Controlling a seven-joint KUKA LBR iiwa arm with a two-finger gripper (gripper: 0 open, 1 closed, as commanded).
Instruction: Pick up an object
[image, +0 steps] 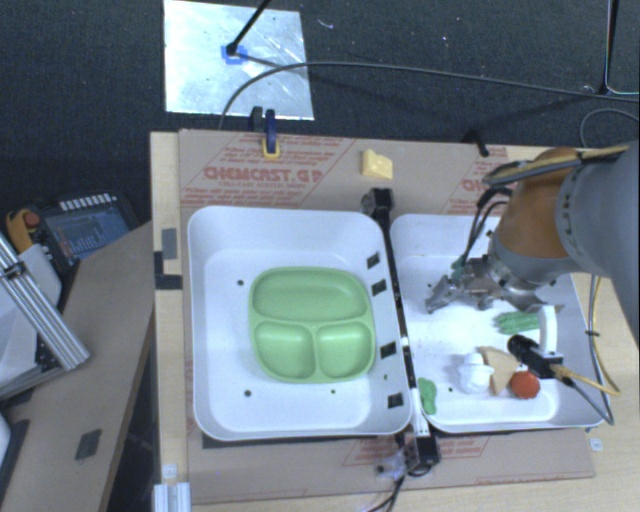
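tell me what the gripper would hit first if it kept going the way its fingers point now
The gripper points toward the view's left and downward over the right bin. Carried on, it would probably meet that bin's bare white floor first, short of the divider between the bins. Its height above the floor is unclear from this one slanted view.

Illumination is bright, even and diffuse, apparently from overhead. The white bins left of and beneath the gripper are near overexposed, with soft, faint shadows only. A foil sheet far up-left of the gripper shows glare. Overall sharpness is moderate; fine detail at the gripper is soft and grainy.
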